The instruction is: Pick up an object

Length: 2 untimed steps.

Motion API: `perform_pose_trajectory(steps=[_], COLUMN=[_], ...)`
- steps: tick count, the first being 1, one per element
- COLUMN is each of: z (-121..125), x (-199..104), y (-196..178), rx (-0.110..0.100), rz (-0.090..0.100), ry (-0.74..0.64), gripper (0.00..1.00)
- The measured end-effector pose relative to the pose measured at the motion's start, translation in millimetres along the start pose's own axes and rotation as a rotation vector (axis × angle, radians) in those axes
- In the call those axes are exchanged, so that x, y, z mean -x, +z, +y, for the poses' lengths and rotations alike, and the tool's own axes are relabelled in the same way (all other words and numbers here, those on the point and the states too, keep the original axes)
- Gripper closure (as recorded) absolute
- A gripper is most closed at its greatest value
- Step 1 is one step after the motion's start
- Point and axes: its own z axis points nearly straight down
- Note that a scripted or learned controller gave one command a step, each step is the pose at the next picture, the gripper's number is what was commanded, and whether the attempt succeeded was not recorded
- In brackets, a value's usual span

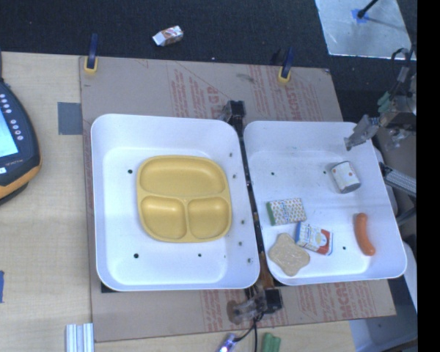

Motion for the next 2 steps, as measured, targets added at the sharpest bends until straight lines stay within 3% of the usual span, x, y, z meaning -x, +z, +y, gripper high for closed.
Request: perform_pose_trajectory(steps=[1,2], z=[10,7], x=[11,-10], y=[142,170], rx=[-0.004,-0.002], rz=[0.001,0.000], ry=[0.000,-0.003], gripper=[0.00,0.00])
